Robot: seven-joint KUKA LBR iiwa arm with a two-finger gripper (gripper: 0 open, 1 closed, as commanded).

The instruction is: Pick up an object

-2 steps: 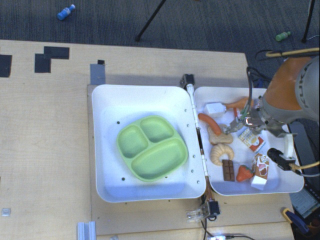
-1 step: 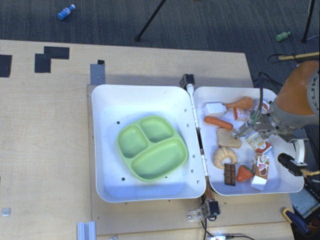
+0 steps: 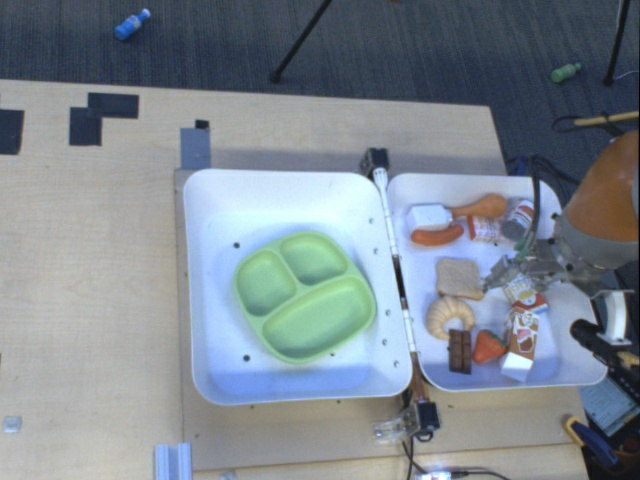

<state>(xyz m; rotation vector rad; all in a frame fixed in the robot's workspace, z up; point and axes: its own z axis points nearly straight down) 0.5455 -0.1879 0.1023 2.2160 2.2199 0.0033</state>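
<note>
1. White plastic forms the two shallow bins, which are set side by side on a pale wooden bench (image 3: 90,298).
2. The left bin (image 3: 215,368) is occupied by a green divided plate (image 3: 305,295), laid flat near the middle with its three compartments facing up.
3. The right bin (image 3: 425,373) is filled with toy food: a white block (image 3: 427,215) and a red sausage (image 3: 437,235) at the far end, with an orange drumstick-like piece (image 3: 478,208) beside them.
4. A slice of brown bread (image 3: 459,278) is seen at the centre, a croissant (image 3: 450,314) just below it, and a dark chocolate bar (image 3: 459,350) nearer the front edge.
5. A small carton (image 3: 523,333) is placed at the front right of that bin.
6. The gripper (image 3: 505,271) is reached in from the right, low over the right bin, just beside the bread slice.
7. Whether anything is grasped cannot be told.
</note>
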